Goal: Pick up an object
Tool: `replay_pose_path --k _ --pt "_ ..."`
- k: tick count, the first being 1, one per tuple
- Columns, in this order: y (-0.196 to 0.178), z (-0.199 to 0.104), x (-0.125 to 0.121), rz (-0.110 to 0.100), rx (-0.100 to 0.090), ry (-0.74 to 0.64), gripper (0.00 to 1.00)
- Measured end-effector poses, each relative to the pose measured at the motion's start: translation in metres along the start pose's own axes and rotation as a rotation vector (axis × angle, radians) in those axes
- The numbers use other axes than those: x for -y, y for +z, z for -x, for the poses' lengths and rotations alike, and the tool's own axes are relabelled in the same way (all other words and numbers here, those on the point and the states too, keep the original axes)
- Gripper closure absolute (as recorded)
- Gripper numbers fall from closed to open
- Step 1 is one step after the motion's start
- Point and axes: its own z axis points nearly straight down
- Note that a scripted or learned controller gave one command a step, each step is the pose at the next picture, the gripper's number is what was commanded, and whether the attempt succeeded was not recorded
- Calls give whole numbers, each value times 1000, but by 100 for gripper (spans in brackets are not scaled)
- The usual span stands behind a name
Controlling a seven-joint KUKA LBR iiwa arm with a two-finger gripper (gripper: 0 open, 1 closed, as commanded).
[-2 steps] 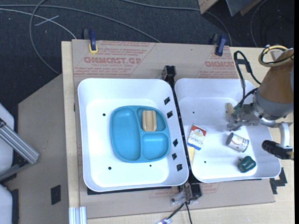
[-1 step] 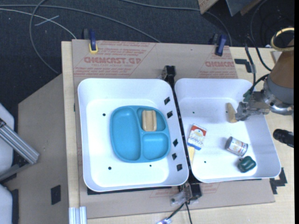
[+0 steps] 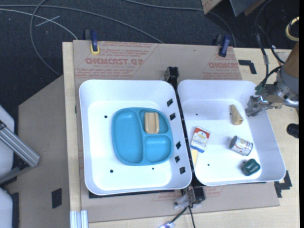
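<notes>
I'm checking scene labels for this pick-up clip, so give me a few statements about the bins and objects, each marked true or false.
1. The blue divided plate lies in the left bin. True.
2. A tan block lies in one of the plate's compartments. True.
3. The small can lies in the left bin. False: it lies in the right bin.
4. The green object sits near the right bin's front right corner. True.
5. The gripper holds the red and white packet. False: the packet lies on the bin floor, apart from the gripper.
</notes>
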Motion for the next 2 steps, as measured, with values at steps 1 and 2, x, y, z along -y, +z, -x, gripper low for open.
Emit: replay_pose_path --k 1,2 --pt "2 -47 -27 -3 -3 -6 100" --pt "8 -95 -38 -6 -3 -4 100"
